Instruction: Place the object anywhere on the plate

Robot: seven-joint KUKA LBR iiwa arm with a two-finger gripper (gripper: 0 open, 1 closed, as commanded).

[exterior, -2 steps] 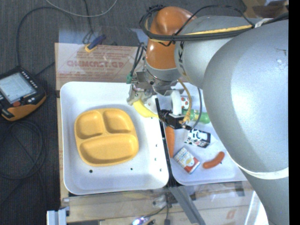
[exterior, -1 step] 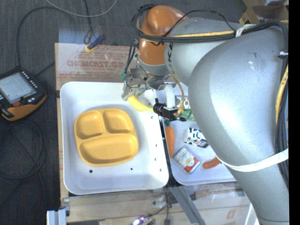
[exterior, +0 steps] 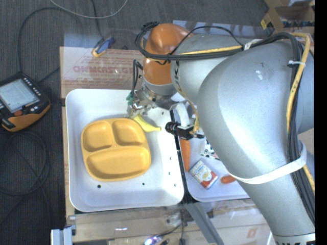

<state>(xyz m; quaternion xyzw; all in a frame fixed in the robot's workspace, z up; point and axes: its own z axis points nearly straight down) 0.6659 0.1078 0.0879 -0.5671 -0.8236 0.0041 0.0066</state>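
One banana (exterior: 147, 125) is seen just below the gripper (exterior: 137, 104), beside the plate (exterior: 116, 149); jaw state cannot be told.

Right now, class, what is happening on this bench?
A grey robot arm reaches over two white bins. Its hand hangs at the top edge of a yellow divided plate in the left bin. A banana lies just under the hand, touching the plate's rim. A carrot and a small packet lie in the right bin.

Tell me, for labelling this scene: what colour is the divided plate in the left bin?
Yellow-orange; the three-compartment plastic plate shows clearly in the camera view.
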